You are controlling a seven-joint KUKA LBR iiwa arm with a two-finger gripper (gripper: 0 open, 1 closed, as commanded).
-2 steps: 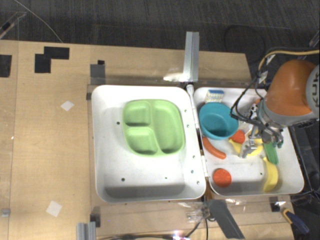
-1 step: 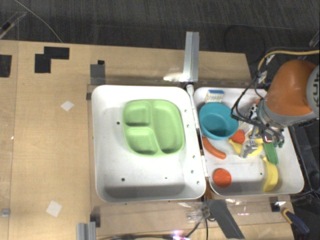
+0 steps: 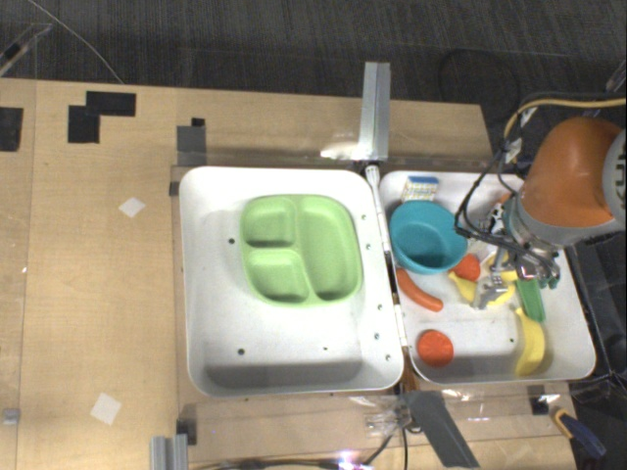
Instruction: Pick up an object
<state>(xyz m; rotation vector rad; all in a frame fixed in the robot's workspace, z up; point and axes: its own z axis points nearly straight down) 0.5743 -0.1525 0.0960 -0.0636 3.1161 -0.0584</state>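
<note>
**Gripper low over the toys in the right bin**

The gripper (image 3: 495,287) hangs in the right bin (image 3: 578,355) among small toy foods; whether it is spread or pinching anything cannot be told. Beside it lie one yellow banana (image 3: 530,346), long axis running near-to-far, one green piece (image 3: 531,302), one red chili (image 3: 419,291) lying diagonally, one orange-red ball (image 3: 435,346) and one teal bowl (image 3: 426,237). The left bin (image 3: 211,341) holds one green divided tray (image 3: 298,248).

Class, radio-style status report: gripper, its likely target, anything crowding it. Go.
Gripper low in right bin, fingers unreadable. Nothing seen held. Yellow piece and green piece beside it. Blue bowl and banana crowd close.
</note>
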